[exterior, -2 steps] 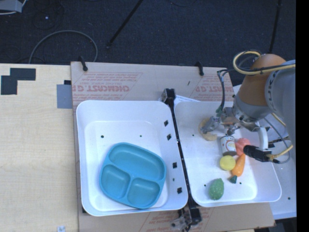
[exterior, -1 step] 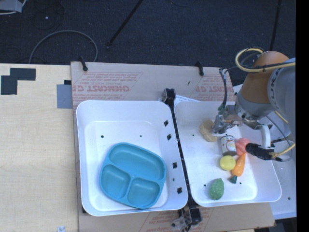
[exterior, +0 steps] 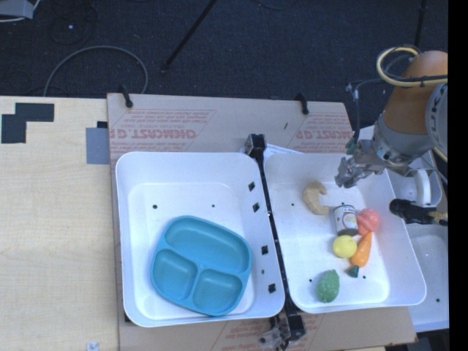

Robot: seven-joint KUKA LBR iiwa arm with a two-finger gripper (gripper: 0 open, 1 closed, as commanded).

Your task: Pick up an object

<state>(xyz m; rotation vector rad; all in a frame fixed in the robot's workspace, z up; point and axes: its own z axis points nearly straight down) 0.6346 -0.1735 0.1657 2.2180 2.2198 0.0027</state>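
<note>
Two white plastic bins sit side by side on a flat brown sheet of cardboard. The left bin (exterior: 131, 196) and the right bin (exterior: 409, 276) are both shallow, with smooth walls and round corners. A black strip with little clips runs between them.

In the left bin lies a blue tray (exterior: 201, 264). It is smooth and shiny, with soft round corners and three hollow parts: one long one on the far side and two smaller ones on the near side. It lies a bit crooked, toward the near side of the bin.

The toys are all in the right bin. A pale tan curved piece (exterior: 316, 197), shaped like a half moon, lies toward the far side. Nearer is a small can (exterior: 345, 219) with a shiny top, and a pink lumpy thing (exterior: 368, 220) touches its right side. A round yellow ball (exterior: 344, 246) sits just near the can. An orange carrot (exterior: 363, 249) with a dark green tip lies beside the ball, touching it. A bumpy green lump (exterior: 327, 286) sits alone near the front.

The gripper (exterior: 349, 172) is grey metal. It hangs over the far right part of the right bin, just right of the tan piece. Nothing is seen between its fingers, and I cannot tell if they are spread or closed. The arm (exterior: 413, 108) above it is grey and orange.
</note>
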